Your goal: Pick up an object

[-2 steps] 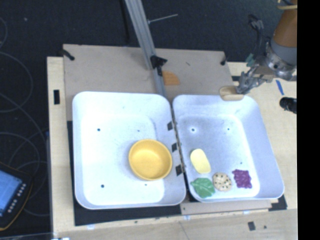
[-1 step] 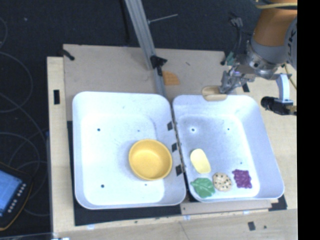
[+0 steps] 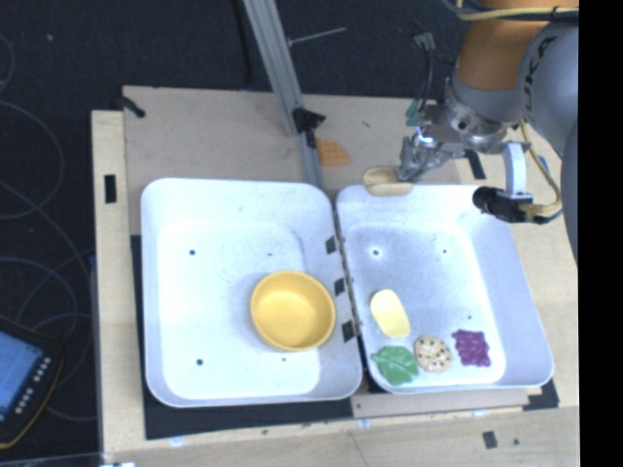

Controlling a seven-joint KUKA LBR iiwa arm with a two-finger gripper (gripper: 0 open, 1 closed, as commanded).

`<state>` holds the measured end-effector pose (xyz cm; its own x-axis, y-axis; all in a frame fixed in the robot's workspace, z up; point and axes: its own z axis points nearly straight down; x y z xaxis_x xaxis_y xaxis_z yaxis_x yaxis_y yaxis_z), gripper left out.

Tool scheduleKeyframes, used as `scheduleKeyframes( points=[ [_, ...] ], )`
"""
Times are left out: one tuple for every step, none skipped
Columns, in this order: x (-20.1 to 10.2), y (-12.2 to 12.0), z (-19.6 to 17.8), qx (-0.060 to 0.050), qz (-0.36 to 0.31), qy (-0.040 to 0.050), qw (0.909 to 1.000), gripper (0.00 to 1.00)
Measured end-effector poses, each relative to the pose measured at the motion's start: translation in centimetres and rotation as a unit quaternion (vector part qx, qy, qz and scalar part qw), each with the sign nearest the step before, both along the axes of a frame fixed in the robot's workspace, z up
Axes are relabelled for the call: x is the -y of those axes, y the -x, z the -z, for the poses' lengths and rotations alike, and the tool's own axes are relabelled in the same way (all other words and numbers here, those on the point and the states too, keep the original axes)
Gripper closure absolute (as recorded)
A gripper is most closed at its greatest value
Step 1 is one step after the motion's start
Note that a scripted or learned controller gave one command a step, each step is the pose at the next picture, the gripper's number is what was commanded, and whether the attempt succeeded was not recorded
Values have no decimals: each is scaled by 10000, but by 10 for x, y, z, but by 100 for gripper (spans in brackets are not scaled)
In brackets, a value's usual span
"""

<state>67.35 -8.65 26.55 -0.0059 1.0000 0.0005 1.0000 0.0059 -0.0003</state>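
Here the grey arm (image 3: 516, 56), cut off at the frame's top right, hangs its gripper (image 3: 417, 159) over a tan oblong object (image 3: 387, 181) on the right bin's (image 3: 506, 290) far rim; its opening cannot be told.

right bin (image 3: 506, 290) centre open; items crowd front edge; yellow bowl (image 3: 292, 309) blocks left bin (image 3: 195, 222) front.

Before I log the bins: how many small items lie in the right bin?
4, along its near edge: pale yellow piece, green leaf, speckled cookie, purple grape bunch. None looks hidden.
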Motion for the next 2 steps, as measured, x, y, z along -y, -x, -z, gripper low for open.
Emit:
scheduleKeyframes(
  points=[
    [-48,10,8,-1,1,2,10000,100],
    [-93,8,18,-5,2,1,10000,100]
  ],
)
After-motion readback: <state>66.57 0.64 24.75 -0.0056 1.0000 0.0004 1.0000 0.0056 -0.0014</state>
